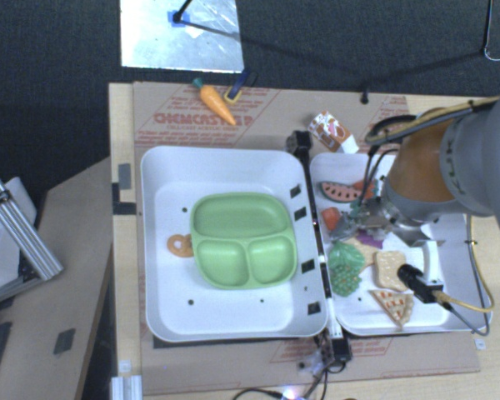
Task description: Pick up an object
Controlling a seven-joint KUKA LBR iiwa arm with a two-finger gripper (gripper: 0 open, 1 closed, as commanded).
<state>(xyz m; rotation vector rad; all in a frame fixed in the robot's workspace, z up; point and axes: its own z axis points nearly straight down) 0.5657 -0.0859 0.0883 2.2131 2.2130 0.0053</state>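
The right bin (417, 327) holds a watermelon slice (342, 192), a small red piece (331, 220), a green leafy bunch (346, 267), a square cracker (389, 267), a pizza wedge (394, 305) and a purple scrap (372, 241). My gripper (360, 215) hangs low over the bin's middle, just below the watermelon slice and right of the red piece. The grey arm with its orange band (421, 169) covers the bin's upper right. I see nothing lifted off the bin floor.
The left bin (162, 311) carries a green divided plate (242, 240) and a small pretzel (180, 245). Behind the bins lie a toy carrot (217, 105) and a wrapped snack (332, 132) on the cardboard. A silver sheet (181, 23) sits farther back.
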